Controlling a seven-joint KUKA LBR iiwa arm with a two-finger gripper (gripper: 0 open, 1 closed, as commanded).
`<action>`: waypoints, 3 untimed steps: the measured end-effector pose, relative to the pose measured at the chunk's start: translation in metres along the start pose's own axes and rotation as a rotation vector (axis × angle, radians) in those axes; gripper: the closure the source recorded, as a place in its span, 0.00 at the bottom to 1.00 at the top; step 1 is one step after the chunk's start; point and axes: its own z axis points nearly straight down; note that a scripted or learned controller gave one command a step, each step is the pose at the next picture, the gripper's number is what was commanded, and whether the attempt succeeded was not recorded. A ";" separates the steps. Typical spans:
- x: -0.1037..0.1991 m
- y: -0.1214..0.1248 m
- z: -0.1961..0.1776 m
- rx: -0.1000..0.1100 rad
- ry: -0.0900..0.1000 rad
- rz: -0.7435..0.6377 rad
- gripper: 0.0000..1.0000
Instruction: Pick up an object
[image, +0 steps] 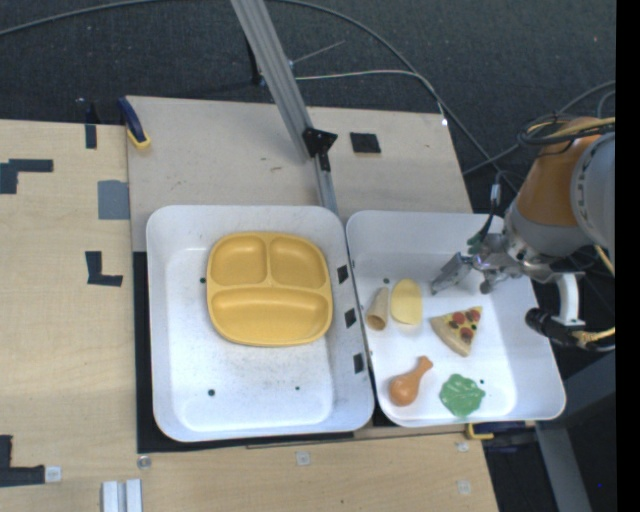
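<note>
Camera view shows the gripper (466, 272) poised over the upper part of the right bin (400, 228), its two fingers spread apart with nothing between them. No pick is done yet, as far as I can judge: every candidate lies on the bin floor. The pizza slice (458, 329) sits just below the fingers and looks the nearest target. A pale yellow piece (406, 302) and a small tan roll (378, 308) lie touching each other to the left, with a chicken drumstick (409, 382) and a green leafy piece (461, 394) nearer the front rim. The left bin (180, 400) holds a yellow divided plate (269, 288). Lowering, closing and lifting all remain.
</note>
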 end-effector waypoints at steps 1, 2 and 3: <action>0.000 0.001 0.033 -0.009 -0.003 -0.001 0.00; 0.000 0.003 0.019 -0.014 -0.004 -0.003 1.00; -0.002 0.003 -0.044 -0.013 -0.002 -0.001 1.00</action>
